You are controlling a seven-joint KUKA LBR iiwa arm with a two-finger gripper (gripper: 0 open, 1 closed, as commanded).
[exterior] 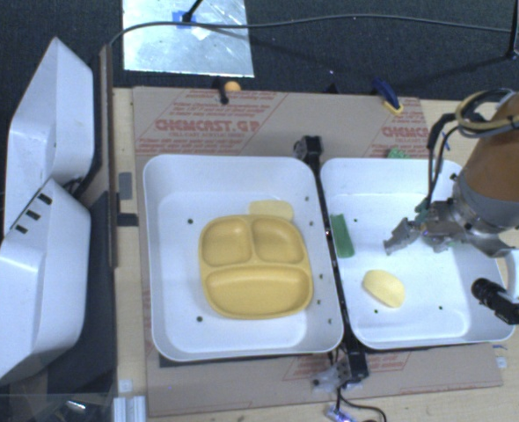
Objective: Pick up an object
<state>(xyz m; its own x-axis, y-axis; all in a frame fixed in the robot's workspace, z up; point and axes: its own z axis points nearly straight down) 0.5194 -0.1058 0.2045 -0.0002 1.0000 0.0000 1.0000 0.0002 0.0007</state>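
Two white bins are seen side by side on the bench. In the right bin (453, 323), a small yellow lump (383, 287) is lying near the front edge, a bit left of the middle. A green block (340, 236) is resting against the left wall of that bin. In the left bin (167, 262), a yellow divided tray (255, 266) is sitting in the middle, with a pale flat piece (272, 209) at its back edge.

The gripper (406, 234) is held above the middle of the right bin, back from the lump. It cannot be told if it is apart or together, and nothing is seen in it.

The lump looks like the easiest thing to take. The gripper should be moved over it, then lowered straight down. Plenty of bare floor is left around the lump, so the walls should not be bumped.
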